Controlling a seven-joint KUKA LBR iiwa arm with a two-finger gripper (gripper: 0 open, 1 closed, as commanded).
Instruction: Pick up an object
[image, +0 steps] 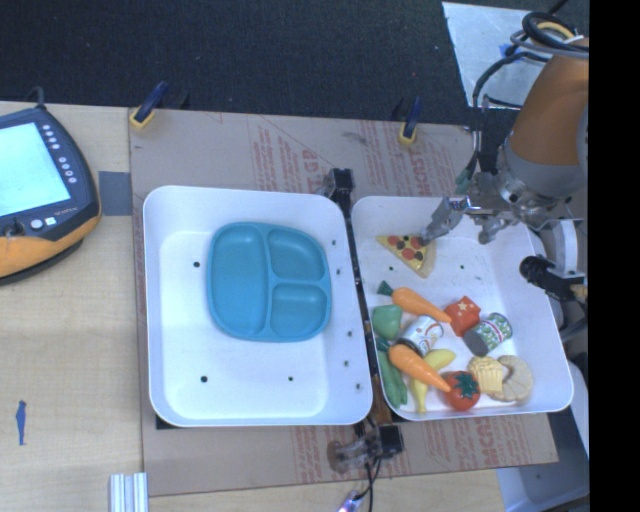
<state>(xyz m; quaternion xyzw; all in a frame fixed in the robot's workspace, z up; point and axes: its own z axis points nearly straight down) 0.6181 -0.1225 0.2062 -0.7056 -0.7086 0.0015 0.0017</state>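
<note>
My gripper (466, 226) hangs over the far part of the right bin (555, 320), its two fingers spread apart with nothing between them. One fingertip (436, 228) is just right of a pizza slice (408, 251) lying near the bin's far left corner. Closer to the front lie two carrots (420, 303) (418, 367), a green pepper (387, 321), a small bottle (424, 333), a red piece (462, 314), a can (488, 333), a tomato (460, 390), corn (487, 375) and a biscuit (516, 376).
The left bin (170, 300) holds a blue divided plate (268, 280). A tablet in an orange case (40, 190) lies at the far left of the bench. Clamps (150, 105) (409, 120) hold the cardboard base at the back.
</note>
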